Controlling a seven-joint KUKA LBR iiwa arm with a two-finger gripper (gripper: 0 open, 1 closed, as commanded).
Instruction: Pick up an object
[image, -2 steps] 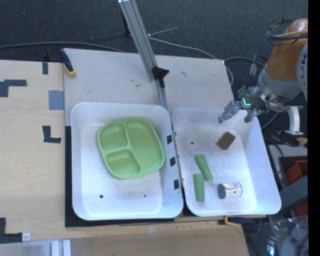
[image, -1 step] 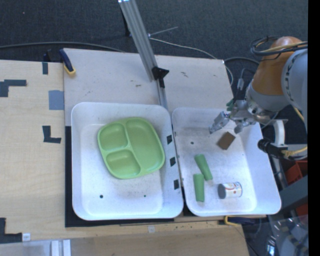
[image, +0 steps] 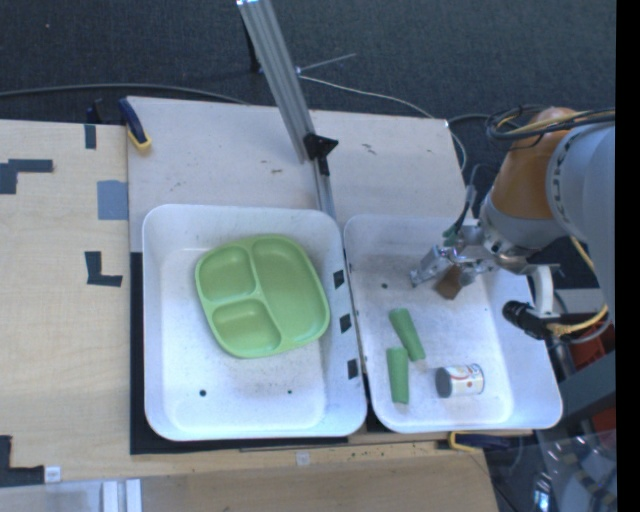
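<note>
Over the right bin (image: 520, 395) the gripper (image: 447, 272) hung low by a small brown object (image: 451, 285); whether it was clenched, I couldn't tell. Two green sticks (image: 402, 352) lay nearby.

arm (image: 560, 180): cut by right edge | pincer (image: 445, 265): fingers unclear

**One fixed overhead camera, angled down on both bins**

A single camera looks down at the bench (image: 60, 300) from above, at a slant. It stands far enough back to take in both white bins whole: the left bin (image: 165, 300) sits near the middle of the frame, the right bin (image: 520, 395) toward the right side. Dark floor (image: 400, 40) runs along the top edge, beyond the bench's far side. The arm (image: 560, 180) enters from the right edge of the frame.
</note>
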